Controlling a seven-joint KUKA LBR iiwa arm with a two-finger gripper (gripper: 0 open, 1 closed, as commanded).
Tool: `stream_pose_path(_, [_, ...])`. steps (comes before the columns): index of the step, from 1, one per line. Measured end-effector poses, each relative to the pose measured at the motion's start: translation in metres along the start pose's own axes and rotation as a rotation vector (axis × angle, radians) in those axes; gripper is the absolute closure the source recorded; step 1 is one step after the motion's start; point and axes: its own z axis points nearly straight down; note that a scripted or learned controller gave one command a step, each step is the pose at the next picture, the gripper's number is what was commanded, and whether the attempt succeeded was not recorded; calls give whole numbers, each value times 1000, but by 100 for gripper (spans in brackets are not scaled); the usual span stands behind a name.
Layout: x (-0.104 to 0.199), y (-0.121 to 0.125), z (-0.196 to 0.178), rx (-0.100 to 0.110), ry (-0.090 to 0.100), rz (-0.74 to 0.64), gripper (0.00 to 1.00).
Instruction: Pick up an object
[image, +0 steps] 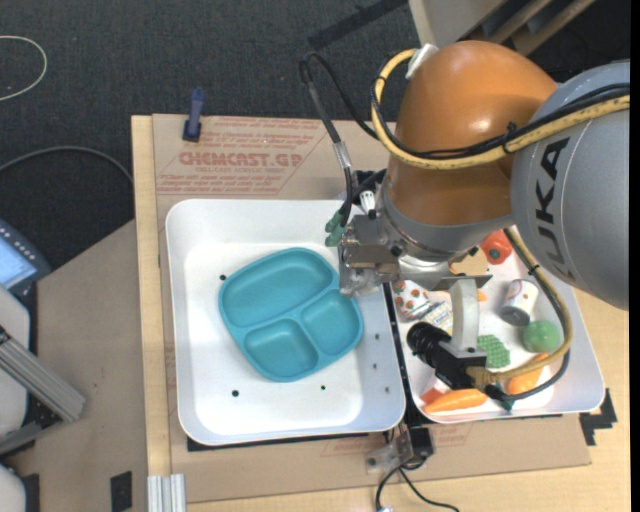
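Camera view. OPERATOR: Report candidates, near side first.

TECHNICIAN: Nearest the camera, an orange plastic carrot (455, 399) lies flat in the near corner of the right white bin (592, 388), among other small toys. Further back, a teal three-compartment plastic plate (290, 315) lies flat in the left white bin (190, 300). It occupies the right half of the bin floor.

OPERATOR: State the position of the gripper.

TECHNICIAN: The gripper (356, 270) hangs over the right edge of the left white bin, at the plate's far right corner. Contact with the rim cannot be confirmed. The state of the jaws cannot be told, because the grey arm (590, 200) covers them from above.

OPERATOR: Give the relation governing the next move.

TECHNICIAN: From the gripper, the plate extends leftward and toward the camera. Its outline is close to square, so no long axis is evident. In my judgement, the raised rim at that corner is the only graspable part. The plate is the closest object.
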Motion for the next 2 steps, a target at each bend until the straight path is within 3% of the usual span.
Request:
stream_pose_path(1, [-32, -3, 85, 11, -5, 6, 100])
stream_pose_path(2, [-29, -1, 70, 0, -1, 2, 100])
